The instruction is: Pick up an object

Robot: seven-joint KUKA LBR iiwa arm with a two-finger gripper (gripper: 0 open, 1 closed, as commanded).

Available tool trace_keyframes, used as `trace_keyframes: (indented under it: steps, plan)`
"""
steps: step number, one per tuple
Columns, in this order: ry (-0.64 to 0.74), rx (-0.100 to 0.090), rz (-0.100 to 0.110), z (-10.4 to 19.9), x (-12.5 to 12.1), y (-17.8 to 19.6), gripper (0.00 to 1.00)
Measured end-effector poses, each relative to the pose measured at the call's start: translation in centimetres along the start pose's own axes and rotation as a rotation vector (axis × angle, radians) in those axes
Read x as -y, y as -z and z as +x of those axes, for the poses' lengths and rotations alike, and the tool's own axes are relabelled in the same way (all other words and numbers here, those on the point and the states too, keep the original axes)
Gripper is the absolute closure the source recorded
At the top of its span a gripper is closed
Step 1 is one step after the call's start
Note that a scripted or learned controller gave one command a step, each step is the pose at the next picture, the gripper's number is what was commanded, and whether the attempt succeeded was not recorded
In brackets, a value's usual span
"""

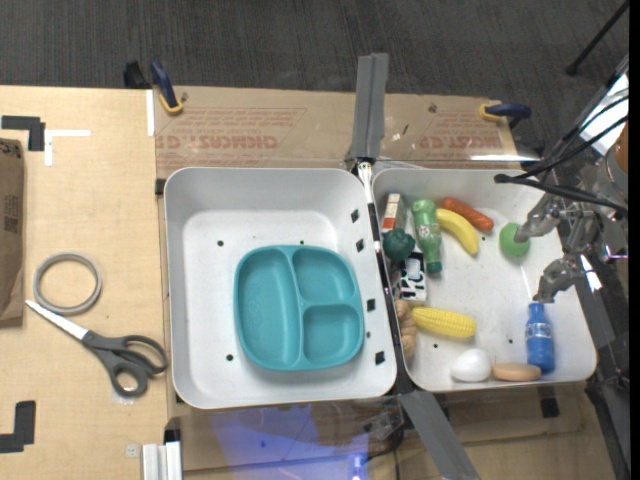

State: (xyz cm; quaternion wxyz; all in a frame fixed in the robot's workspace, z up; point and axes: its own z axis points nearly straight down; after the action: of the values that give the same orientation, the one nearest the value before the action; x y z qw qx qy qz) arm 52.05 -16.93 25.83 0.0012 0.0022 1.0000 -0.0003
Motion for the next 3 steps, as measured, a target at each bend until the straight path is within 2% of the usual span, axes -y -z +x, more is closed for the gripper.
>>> trace_keyframes:
  steps: [1,2,3]
  plan:
    - [-0.099,0.0,0.0,-7.4,0.9,-12.7,0.0]
    - [-0.102,0.0,0.0,-9.1,-2.1,-16.6,0.0]
    - [-0.187,0.002,0.0,-10.6,-6.4,-16.5,0.0]
